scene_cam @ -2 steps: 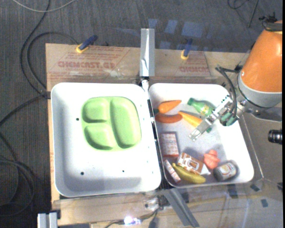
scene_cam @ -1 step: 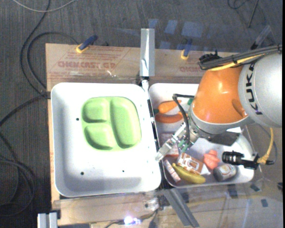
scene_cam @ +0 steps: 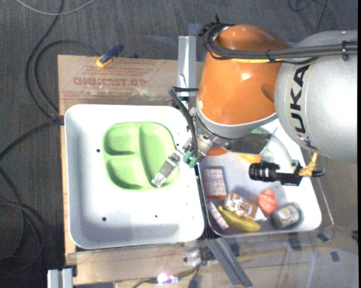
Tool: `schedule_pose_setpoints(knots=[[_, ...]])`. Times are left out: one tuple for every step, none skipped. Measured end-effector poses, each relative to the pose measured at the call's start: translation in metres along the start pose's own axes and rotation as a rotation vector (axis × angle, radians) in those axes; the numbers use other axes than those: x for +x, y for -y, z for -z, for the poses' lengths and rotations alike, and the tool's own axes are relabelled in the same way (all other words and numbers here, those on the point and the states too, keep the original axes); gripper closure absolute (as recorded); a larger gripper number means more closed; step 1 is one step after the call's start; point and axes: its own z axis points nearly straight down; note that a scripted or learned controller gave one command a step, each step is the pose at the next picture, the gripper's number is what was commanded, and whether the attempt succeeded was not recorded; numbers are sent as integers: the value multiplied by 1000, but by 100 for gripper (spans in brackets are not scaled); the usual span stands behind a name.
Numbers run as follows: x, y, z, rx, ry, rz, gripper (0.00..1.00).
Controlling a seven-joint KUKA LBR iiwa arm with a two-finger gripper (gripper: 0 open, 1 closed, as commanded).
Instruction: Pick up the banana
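The banana (scene_cam: 240, 222), yellow with a green end, lies near the front edge of the right bin (scene_cam: 315, 221), between a small packet and a brown snack box. My gripper (scene_cam: 166, 173) hangs over the left bin (scene_cam: 84, 185), at the lower right corner of the green divided plate (scene_cam: 132, 155). It is well to the left of the banana, across the wall between the bins, with nothing seen in it. The arm's orange band (scene_cam: 240, 83) hides the back of the right bin.
In the right bin lie a red-and-white carton (scene_cam: 214, 182), a brown snack box (scene_cam: 242, 206), a pink-orange object (scene_cam: 267, 201) and a grey can (scene_cam: 286, 216). A black cylinder (scene_cam: 270, 173) juts from the arm above them. Cables trail over the floor at left.
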Motion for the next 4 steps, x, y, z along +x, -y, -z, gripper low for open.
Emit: schedule_pose_setpoints(knots=[[39,-39,-148,3,-5,144,0],[-39,-41,-158,4,-2,73,0],[-52,-78,-204,1,4,187,0],[-54,-74,-198,8,4,181,100]])
